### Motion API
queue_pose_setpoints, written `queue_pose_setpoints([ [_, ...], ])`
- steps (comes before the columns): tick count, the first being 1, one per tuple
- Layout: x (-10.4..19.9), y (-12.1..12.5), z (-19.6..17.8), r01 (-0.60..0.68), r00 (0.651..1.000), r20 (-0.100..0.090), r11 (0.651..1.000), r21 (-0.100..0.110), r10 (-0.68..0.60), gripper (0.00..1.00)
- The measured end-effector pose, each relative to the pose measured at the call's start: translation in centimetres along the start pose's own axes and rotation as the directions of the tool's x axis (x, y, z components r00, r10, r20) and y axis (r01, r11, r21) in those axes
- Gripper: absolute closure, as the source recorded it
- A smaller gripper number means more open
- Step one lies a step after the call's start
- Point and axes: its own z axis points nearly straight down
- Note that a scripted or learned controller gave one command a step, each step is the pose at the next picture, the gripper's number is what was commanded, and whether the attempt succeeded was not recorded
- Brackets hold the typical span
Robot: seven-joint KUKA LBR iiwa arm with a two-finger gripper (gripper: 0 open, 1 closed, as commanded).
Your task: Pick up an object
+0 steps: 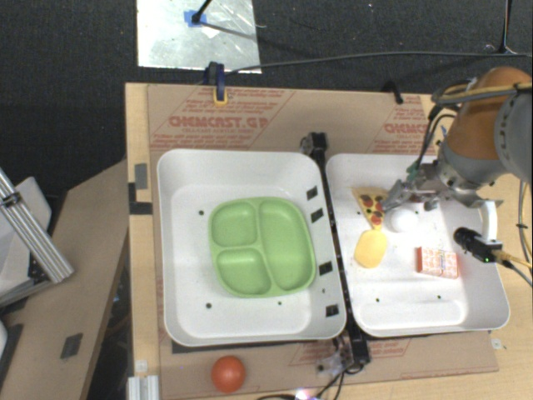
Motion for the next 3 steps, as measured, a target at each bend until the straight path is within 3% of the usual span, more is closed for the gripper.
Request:
queue_pose_setpoints([
  [1, 0.0, 0.1, -1.3, 0.0, 1.0, 0.001, 1.0, -0.005, 0.0, 1.0],
  [3, 0.5, -0.3, -12.5, 0.003, 1.0, 0.001, 1.0, -0.005, -0.003, 1.0],
])
